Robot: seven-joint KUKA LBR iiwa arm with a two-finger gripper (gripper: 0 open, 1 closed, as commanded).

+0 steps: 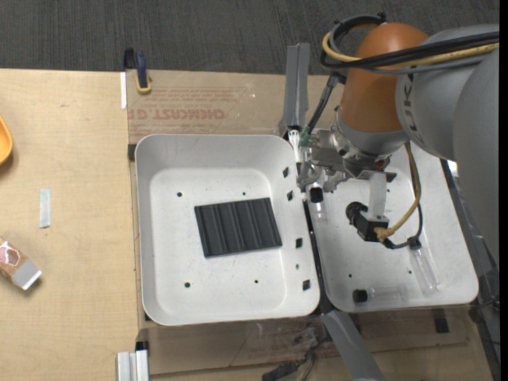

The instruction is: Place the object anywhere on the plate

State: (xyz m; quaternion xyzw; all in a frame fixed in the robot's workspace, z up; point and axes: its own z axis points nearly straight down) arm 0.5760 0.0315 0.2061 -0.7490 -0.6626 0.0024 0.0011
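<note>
At the near edge, the white left bin [151, 292] and the white right bin [460, 284] are sitting side by side on the tan bench [71, 324], their inner walls touching.

In the right bin, toward its 6 o'clock edge, a small black object [359, 295] is lying flat on the floor. At about 4 o'clock in that bin a clear tube [425, 270] is lying at a slant, well apart from the black object. Both are resting loose in the right bin, neither on the plate nor at the gripper; which of them is the task's thing cannot be told.

In the middle of the left bin the dark ribbed plate [238, 227] is lying flat, slightly turned, with nothing resting on it.

Out at 9 o'clock on the bench, a small wrapped packet [17, 264] and a thin grey strip [44, 209] are lying well apart from the bins.

Farther back, the gripper [315, 190] is hanging over the right bin's 10 o'clock corner, just beside the shared wall; whether it is released or clenched cannot be told. A black cable fitting [361, 217] is dangling beside it at 4 o'clock.

The grey arm [460, 94] with its orange band [381, 78] is reaching in from 2 o'clock. At the far edge, at 11 o'clock, a blue clamp [139, 68] is gripping the bench.
</note>
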